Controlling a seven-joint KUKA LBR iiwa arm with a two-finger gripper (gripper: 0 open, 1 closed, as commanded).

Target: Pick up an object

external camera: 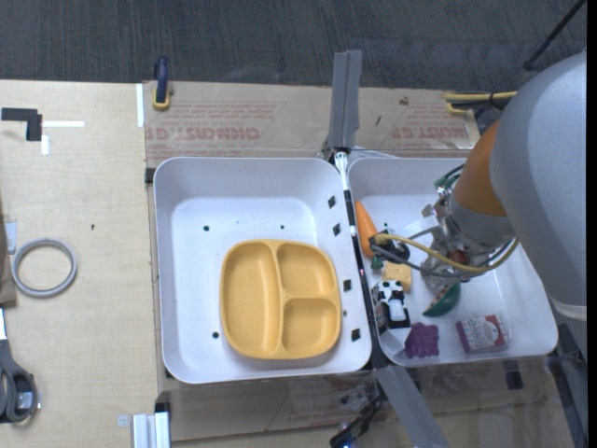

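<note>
While the arm (550, 157) reaches in from the right, its grey bulk and orange band (480, 177) are seen above the right bin (532, 329). The gripper (446, 261) is lowered into that bin, near its middle, with yellow and black cables looped beside it. Whether the fingers are released or clenched cannot be told, since they are hidden among the cables and the wrist.

Several small objects are spread in the right bin. A carrot (365, 220) lies tilted against the left wall, near the divider. A yellow block (395, 275) is placed just below the cable loop, and a black-and-white toy (390, 303) lies just beneath it, close to the left wall. A green piece (445, 299) is seen just below the gripper; contact between them cannot be judged. A purple toy (423, 342) rests near the front wall, and a red-and-white packet (482, 333) lies to its right, apart from it.

A yellow tray (280, 299) with three compartments is held in the left bin (187, 250), lying flat towards the front.

On the desk (84, 343), to the left of the bins, a grey ring (42, 267) lies flat, and scissors (17, 392) are seen at the left edge. A clamp (161, 84) is fixed on the cardboard (238, 119) behind the bins.
</note>
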